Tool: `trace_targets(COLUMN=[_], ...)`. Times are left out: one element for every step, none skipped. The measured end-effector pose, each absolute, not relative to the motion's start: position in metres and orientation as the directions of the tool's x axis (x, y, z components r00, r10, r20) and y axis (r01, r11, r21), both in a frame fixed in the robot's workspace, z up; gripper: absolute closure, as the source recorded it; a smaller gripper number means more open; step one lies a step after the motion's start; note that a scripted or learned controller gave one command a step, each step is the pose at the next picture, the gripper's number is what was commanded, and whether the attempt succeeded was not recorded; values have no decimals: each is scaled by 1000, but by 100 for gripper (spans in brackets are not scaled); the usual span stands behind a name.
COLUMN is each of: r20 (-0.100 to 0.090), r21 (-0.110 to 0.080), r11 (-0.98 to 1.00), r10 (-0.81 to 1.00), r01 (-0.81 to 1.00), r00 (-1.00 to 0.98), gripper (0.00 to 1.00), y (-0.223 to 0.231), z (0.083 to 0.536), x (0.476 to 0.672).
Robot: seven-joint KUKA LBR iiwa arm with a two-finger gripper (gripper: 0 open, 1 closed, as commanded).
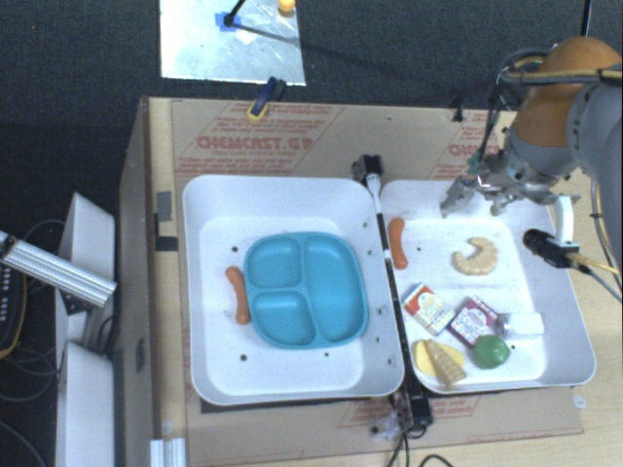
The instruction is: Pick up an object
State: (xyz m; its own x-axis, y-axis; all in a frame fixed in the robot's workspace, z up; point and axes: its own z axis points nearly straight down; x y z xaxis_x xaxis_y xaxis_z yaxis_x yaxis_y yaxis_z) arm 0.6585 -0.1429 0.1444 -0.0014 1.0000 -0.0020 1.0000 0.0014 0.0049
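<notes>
Lowest in the frame, along the right bin's [574, 353] near edge, lie a yellow wedge [440, 362] and a green ball [490, 351], with a dark red packet [474, 320] and a red-and-white carton [426, 308] just above them; their print is too small to read. Left of these, the left bin [209, 251] holds a blue divided tray [304, 288] with an orange sausage [238, 294] beside its left rim. Higher up, a second sausage [397, 242] lies by the bins' shared wall and a pale croissant [476, 256] sits mid-bin. Above the croissant, at the bin's far rim, hangs the gripper [484, 194], fingers spread with nothing between them. The arm [565, 115] is cut off at the right edge. Farther up come a brown printed board [292, 139], dark carpet and a silvery sheet [232, 27].
</notes>
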Motion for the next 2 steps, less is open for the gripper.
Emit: trace_targets(r20=[-1,-2], r21=[0,2], r11=[0,0], r10=[1000,1000], r01=[1000,1000], r00=[0,0], gripper=[0,0], y=[-183,-208], z=[91,114], x=[606,519])
